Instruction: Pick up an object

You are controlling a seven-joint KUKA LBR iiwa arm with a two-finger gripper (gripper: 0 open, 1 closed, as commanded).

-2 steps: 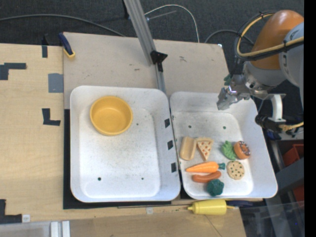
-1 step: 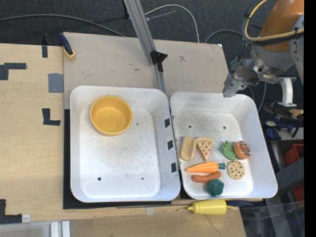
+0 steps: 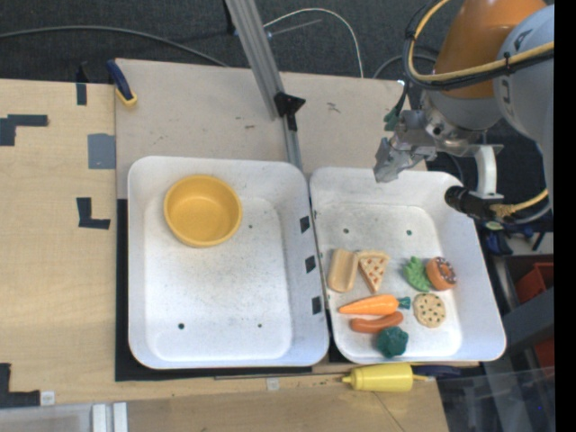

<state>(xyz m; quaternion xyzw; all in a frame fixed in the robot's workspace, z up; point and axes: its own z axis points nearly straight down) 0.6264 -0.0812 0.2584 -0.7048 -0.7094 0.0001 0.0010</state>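
The carrot [image 3: 369, 305] looks light, stiff and smooth, likely toy plastic; gripping across its thick middle seems safest. It lies in the right bin [image 3: 468, 241], well below the pincer [image 3: 389, 167], between the pizza slice [image 3: 373, 270] and sausage [image 3: 374, 323]. Whether the pincer is spread, I cannot tell.

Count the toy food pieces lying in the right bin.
8, clustered at the near end of the right bin: bread, pizza slice, lettuce, donut, carrot, sausage, cookie, broccoli. None looks hidden.
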